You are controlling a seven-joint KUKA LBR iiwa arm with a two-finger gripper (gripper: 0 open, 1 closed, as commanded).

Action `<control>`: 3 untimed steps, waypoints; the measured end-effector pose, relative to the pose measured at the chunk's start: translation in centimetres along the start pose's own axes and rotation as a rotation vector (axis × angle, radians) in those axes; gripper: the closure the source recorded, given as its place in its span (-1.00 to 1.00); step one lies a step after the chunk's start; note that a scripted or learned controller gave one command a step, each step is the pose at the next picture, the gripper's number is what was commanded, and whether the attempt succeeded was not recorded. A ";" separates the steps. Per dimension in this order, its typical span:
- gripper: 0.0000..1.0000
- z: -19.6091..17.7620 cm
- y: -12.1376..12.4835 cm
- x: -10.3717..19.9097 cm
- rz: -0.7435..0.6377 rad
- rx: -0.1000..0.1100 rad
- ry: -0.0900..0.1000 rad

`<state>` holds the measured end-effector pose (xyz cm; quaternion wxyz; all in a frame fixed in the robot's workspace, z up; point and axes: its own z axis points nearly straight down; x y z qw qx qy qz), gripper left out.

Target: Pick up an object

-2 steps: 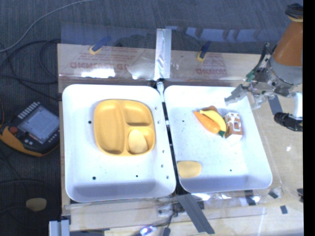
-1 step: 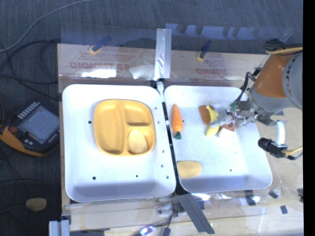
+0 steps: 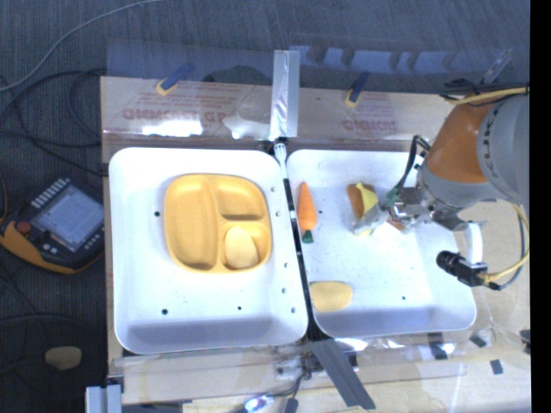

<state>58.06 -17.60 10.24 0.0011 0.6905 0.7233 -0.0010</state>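
In the right bin [image 3: 392,310] my gripper [image 3: 379,220] is low over the floor, just below and right of an orange and yellow toy food piece [image 3: 360,198]. The gripper's tip lies against that piece's lower edge, and I see nothing held in it. An orange carrot [image 3: 305,209] with a green end lies along the bin's left wall. A flat tan piece [image 3: 331,295] rests near the front left corner.
The left bin [image 3: 138,304] holds a yellow divided tray [image 3: 191,218] with a pale round item [image 3: 242,248] in its lower right compartment. A ridge between the bins runs beside the carrot. The arm's orange band [image 3: 461,149] hangs over the right bin's right side.
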 end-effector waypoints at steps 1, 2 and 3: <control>-1.00 1.4 8.9 -2.2 -0.127 0.003 0.004; 1.00 0.3 9.2 -2.2 -0.131 -0.002 -0.003; 1.00 -9.4 9.0 2.7 -0.084 0.006 0.003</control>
